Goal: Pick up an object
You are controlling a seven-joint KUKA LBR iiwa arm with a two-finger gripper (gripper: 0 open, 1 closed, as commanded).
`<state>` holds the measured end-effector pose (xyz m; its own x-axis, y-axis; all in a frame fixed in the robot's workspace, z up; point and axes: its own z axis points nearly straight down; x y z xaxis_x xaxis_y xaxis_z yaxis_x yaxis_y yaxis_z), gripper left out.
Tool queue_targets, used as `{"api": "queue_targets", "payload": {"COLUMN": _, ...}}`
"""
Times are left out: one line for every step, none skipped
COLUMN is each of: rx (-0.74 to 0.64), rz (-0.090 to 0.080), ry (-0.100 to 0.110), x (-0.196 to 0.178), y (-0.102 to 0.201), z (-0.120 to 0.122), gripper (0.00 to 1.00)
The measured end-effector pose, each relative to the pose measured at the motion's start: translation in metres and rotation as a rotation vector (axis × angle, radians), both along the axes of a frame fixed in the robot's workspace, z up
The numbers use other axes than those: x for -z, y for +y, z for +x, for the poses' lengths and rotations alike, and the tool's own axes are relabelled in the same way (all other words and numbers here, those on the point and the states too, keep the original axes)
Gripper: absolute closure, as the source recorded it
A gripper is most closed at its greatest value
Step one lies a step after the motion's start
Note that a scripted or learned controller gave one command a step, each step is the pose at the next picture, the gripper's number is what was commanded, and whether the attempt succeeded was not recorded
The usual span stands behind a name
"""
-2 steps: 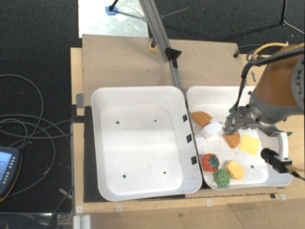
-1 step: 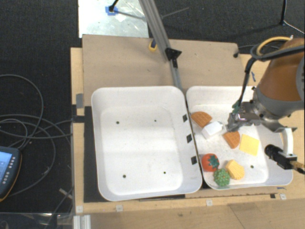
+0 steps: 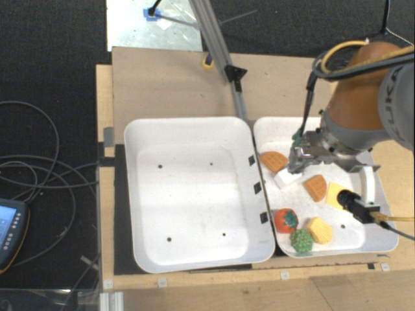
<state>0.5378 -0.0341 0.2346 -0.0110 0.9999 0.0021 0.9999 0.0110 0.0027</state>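
My gripper (image 3: 296, 165) hangs low over the left part of the right bin (image 3: 382, 241). Directly under its tip lies a small white block (image 3: 284, 179); whether they touch is unclear. Just to the left of the tip is an orange waffle-like piece (image 3: 273, 161). An orange bread slice (image 3: 316, 188) and a yellow wedge (image 3: 336, 195) lie to the right of the tip. At the bin's front sit a red tomato (image 3: 284, 219), a green broccoli (image 3: 301, 241) and a yellow cheese chunk (image 3: 320, 230).
The left bin (image 3: 139, 135) sits beside the right one, joined by black clips (image 3: 257, 187) along the shared wall. A grey pole (image 3: 217, 41) slants in from the top. My arm's orange band (image 3: 363, 89) looms over the right bin's back. Cables lie at far left.
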Motion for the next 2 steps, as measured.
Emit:
{"api": "queue_targets", "payload": {"rx": -0.001, "rz": 0.001, "ry": 0.0, "x": -0.01, "y": 0.054, "z": 0.001, "gripper": 1.0}}
{"api": "queue_targets", "payload": {"rx": -0.001, "rz": 0.001, "ry": 0.001, "x": -0.017, "y": 0.108, "z": 0.001, "gripper": 1.0}}
